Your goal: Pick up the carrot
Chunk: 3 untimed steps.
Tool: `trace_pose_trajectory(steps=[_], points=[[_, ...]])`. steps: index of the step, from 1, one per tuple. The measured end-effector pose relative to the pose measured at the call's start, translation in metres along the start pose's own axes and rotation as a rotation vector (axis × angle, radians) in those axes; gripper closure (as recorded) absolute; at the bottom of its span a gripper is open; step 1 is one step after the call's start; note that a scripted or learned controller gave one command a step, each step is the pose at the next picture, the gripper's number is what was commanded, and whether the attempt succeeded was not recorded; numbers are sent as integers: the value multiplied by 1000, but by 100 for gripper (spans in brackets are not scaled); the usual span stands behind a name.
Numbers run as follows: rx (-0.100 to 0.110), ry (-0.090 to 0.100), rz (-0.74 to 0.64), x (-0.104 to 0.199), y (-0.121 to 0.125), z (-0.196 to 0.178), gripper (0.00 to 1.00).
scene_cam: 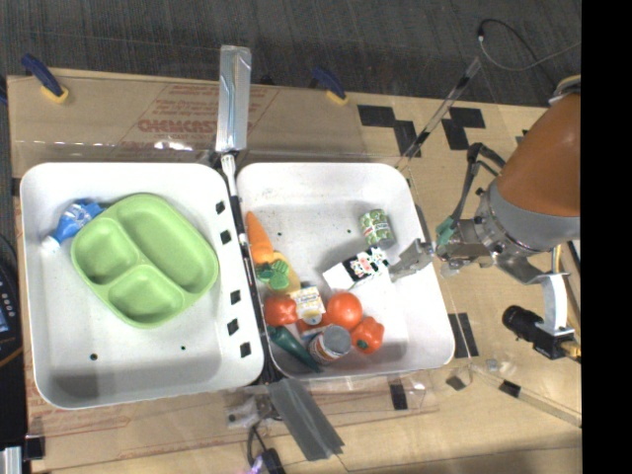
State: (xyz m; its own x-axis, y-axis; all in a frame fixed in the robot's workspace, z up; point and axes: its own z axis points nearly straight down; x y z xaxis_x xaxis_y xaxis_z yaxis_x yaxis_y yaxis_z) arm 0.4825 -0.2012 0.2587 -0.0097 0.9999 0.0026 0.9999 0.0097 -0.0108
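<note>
The carrot (pixel 259 237) is orange and lies along the left wall of the right bin (pixel 326 181), its tip pointing to the back. Its near end touches a yellow and green toy (pixel 277 273). My gripper (pixel 415 257) hangs over the right rim of that bin, well to the right of the carrot, next to a black-and-white patterned box (pixel 361 267). Nothing of the carrot is near it. The arm's orange band (pixel 551 158) is at the far right.
The right bin also holds a small green can (pixel 375 227), two red tomatoes (pixel 343 310), a red pepper (pixel 366 335), a jar (pixel 331 343) and a dark green item (pixel 292 345). The left bin (pixel 59 363) holds a green divided plate (pixel 145 257) and a blue object (pixel 73 217).
</note>
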Motion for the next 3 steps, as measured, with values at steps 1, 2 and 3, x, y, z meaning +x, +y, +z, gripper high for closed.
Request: trace_pose_trajectory(steps=[1,2,3], points=[[0,0,-219,70,-5,107,0],[-6,-3,-279,92,-3,151,0],[-4,-2,-179,102,46,170,0]])
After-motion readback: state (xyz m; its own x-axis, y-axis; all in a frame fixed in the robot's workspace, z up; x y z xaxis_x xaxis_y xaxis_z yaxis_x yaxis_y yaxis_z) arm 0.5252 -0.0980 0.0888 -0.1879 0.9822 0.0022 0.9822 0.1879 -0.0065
